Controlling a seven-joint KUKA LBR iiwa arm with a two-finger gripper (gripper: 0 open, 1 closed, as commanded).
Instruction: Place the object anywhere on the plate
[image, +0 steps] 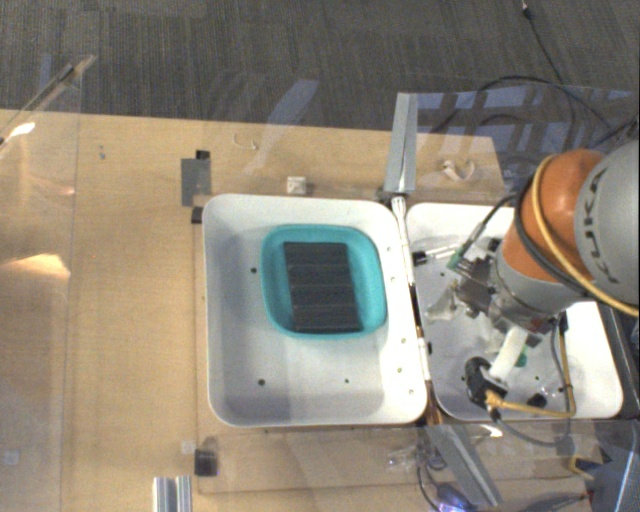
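One dark ridged slab lay on the teal plate toward the left bin's far edge, probably stiff and light, best pinched across its width, while the gripper hid its state.

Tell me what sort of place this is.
Probably a robotics lab test cell: a grey-and-orange KUKA arm over a wooden bench, a white bin holding a teal plate, a second white bin beside it.

One fixed cam overhead, slanted down on bench w/ both bins.
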